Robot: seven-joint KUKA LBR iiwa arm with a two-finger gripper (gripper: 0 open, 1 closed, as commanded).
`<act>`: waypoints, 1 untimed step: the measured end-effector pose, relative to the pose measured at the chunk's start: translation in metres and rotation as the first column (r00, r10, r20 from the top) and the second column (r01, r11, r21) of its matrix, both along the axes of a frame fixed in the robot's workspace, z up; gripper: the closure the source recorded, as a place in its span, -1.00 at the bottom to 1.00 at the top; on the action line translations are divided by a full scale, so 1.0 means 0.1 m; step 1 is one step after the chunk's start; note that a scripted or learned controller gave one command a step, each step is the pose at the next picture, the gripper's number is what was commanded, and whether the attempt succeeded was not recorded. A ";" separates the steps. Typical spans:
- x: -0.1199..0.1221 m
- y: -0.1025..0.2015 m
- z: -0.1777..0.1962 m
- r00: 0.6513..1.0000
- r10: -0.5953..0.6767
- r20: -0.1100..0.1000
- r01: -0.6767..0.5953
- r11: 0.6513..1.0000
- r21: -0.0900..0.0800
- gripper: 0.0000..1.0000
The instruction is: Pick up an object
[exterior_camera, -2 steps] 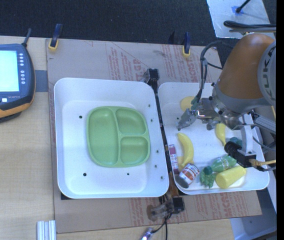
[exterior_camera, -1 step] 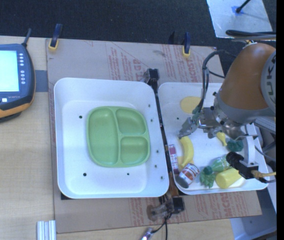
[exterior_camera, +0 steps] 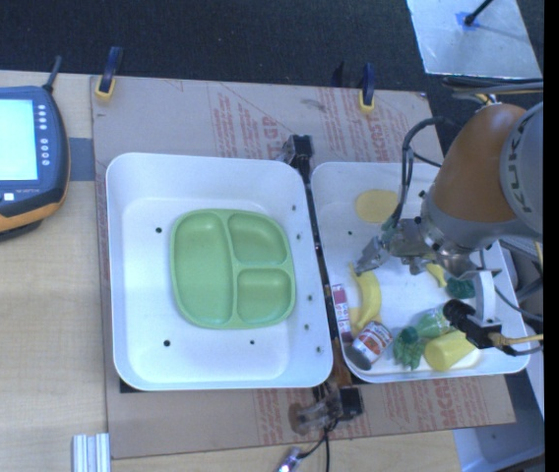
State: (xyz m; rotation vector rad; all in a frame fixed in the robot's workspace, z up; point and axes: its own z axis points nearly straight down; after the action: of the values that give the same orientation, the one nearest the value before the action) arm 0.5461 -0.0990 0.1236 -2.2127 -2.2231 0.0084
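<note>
Approach step: pincer (exterior_camera: 398, 249) over right bin (exterior_camera: 331, 205), jaw state can't be told; banana (exterior_camera: 366, 299) just below-left; next req. descent w/ jaws apart.

KUKA arm (exterior_camera: 486, 180)
Grey casing, broad orange band, black cables looped alongside, dark metal wrist fittings below.

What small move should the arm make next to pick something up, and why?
Probably lower the gripper slightly toward the banana. It sits above the right bin, nothing shows between its fingers, and the banana lies just below and beside it.
</note>
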 end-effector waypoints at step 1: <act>0.04 0.06 -0.28 1.000 0.000 -0.001 0.000 1.000 0.001 -1.00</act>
State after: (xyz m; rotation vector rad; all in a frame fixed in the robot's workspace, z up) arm 0.5504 -0.0933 0.0961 -2.2119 -2.2222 0.0083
